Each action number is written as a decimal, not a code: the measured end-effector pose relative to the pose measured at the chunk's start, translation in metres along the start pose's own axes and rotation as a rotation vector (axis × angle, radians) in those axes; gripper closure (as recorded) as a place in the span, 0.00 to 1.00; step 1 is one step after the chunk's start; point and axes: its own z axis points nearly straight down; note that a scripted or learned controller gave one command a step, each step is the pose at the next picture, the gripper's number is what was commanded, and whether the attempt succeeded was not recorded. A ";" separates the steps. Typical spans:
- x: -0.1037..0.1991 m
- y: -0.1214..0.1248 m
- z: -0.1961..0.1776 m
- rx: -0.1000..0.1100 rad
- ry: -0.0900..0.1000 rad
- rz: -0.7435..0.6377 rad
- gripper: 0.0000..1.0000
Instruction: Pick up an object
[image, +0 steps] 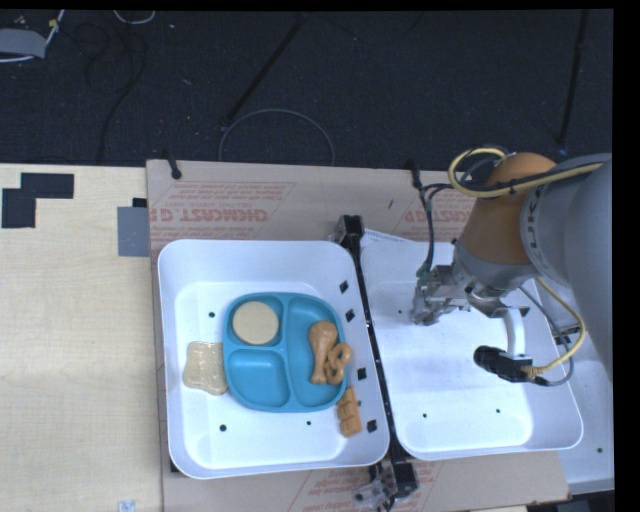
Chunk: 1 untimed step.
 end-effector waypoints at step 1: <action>-0.005 0.005 -0.062 -0.009 -0.002 -0.001 1.00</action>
